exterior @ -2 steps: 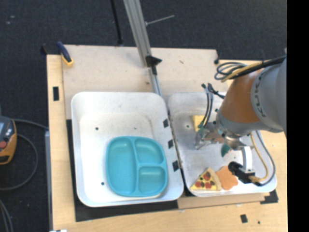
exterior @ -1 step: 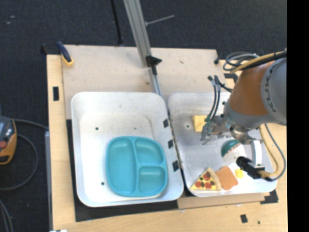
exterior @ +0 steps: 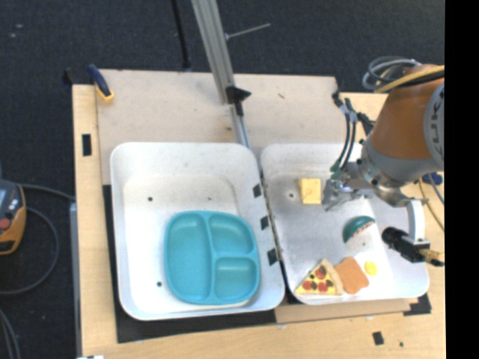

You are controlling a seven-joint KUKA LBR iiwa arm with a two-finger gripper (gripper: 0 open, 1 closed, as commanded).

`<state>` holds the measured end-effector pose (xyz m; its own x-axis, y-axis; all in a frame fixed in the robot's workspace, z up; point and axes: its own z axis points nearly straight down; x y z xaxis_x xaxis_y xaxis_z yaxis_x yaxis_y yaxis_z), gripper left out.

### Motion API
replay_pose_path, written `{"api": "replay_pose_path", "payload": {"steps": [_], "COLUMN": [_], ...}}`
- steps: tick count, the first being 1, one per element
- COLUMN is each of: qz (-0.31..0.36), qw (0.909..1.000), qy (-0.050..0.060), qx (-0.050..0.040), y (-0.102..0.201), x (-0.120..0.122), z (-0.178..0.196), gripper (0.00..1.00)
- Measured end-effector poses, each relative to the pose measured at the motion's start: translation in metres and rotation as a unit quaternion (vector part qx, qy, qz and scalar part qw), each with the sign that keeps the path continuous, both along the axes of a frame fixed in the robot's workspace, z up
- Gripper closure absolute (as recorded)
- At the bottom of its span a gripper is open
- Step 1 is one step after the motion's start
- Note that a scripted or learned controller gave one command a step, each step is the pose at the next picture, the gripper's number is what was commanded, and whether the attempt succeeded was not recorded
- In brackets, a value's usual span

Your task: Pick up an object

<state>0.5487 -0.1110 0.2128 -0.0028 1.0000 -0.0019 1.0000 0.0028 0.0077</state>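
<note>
Beside the end effector [exterior: 334, 191], grip state unreadable, lies a yellow block [exterior: 310, 191].

The pale wooden table [exterior: 165, 111] carries two shallow white plastic bins side by side, touching along their inner edges. The right bin [exterior: 299, 163] lies directly under the jaws; the left bin [exterior: 150, 163] lies well to their left. A slanted grey aluminium post [exterior: 217, 51] stands on the table up and left of the jaws, and a blue-and-yellow clamp [exterior: 101, 83] grips the far-left corner.
</note>
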Motion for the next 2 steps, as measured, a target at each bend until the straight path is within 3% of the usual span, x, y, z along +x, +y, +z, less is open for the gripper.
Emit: {"api": "replay_pose_path", "payload": {"steps": [2], "qz": [0.003], "qw": [1.0000], "qy": [0.002], "qx": [0.0018], "y": [0.112], "x": [-0.016], "z": [0.009], "gripper": [1.00]}}
